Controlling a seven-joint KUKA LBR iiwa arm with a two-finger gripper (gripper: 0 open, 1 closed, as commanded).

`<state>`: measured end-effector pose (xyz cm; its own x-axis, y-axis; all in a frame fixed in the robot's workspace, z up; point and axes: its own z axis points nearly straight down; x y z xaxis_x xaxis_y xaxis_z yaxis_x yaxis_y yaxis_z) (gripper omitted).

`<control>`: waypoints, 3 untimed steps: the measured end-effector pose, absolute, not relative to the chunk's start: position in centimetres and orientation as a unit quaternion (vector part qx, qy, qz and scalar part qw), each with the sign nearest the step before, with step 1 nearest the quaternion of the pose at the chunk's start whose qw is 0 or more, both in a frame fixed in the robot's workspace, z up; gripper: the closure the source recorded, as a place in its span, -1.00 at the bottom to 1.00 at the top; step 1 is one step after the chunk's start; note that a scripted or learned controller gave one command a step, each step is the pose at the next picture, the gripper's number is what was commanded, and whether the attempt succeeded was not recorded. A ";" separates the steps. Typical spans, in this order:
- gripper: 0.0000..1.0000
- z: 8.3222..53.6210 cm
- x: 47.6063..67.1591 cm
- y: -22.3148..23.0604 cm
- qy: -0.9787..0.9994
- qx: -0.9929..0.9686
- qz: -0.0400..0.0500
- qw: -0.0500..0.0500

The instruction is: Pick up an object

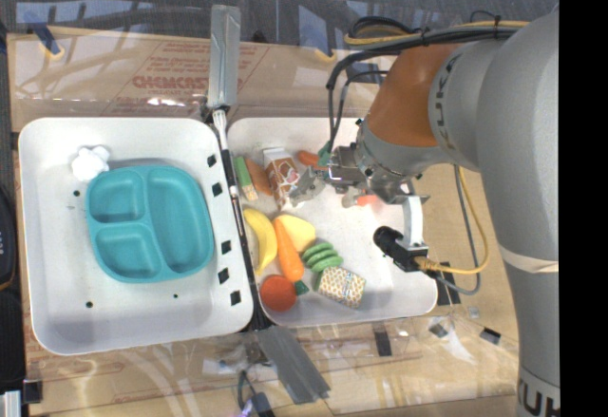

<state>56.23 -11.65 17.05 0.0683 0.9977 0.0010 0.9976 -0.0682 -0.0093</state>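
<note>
My gripper (310, 185) hangs low over the upper middle of the right bin (408, 296), at the end of the grey arm with the orange band (410, 102). It is right next to a brown packet (277, 170) and a small red piece (308, 159). Below it lie a banana (257, 235), a carrot (290, 255), a yellow wedge (297, 232), a green item (323, 255), a red tomato (277, 293) and a patterned block (340, 286). A small pink-red piece (367, 201) peeks out under the wrist. I cannot see anything held.
The left bin (47, 311) holds a teal divided plate (149, 221) and a small white object (91, 161). An orange stick-shaped toy (248, 177) lies by the divider between the bins. A black connector with a yellow cable (399, 250) hangs off the wrist over the right bin.
</note>
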 end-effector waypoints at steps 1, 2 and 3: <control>-1.00 9.1 50.6 -11.3 -0.723 -0.691 0.001 0.002; 1.00 10.0 50.6 -11.3 -0.724 -0.690 0.002 0.003; 1.00 19.2 50.5 -6.7 -0.773 -0.634 0.000 0.001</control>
<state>50.49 -6.70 19.21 -0.1965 0.9805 0.0012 0.9805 0.1965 -0.0013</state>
